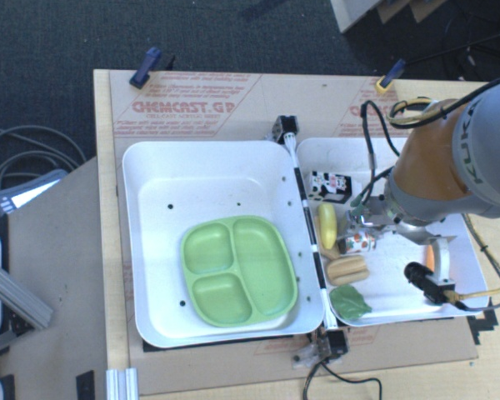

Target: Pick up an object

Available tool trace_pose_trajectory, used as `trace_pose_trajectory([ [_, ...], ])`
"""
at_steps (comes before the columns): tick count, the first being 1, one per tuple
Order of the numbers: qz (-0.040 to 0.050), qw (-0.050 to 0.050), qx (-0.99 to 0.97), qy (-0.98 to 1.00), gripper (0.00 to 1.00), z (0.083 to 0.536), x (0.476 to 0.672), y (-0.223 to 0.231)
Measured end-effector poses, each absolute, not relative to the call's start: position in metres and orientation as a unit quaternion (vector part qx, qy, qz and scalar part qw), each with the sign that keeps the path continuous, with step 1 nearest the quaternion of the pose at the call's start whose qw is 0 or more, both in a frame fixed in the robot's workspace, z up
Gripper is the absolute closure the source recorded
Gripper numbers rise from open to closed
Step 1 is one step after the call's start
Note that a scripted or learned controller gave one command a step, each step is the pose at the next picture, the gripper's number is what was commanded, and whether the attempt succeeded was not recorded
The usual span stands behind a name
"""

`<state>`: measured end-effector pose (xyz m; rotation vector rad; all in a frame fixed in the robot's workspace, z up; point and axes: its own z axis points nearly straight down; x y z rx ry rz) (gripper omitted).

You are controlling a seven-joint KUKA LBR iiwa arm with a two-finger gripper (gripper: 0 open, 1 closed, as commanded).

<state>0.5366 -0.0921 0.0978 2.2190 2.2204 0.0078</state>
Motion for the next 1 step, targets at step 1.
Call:
trace_pose_trajectory([
  [1,0.0005,0.000,0.707,0.707,1.00,0.1848,0.5357,-0.0382],
])
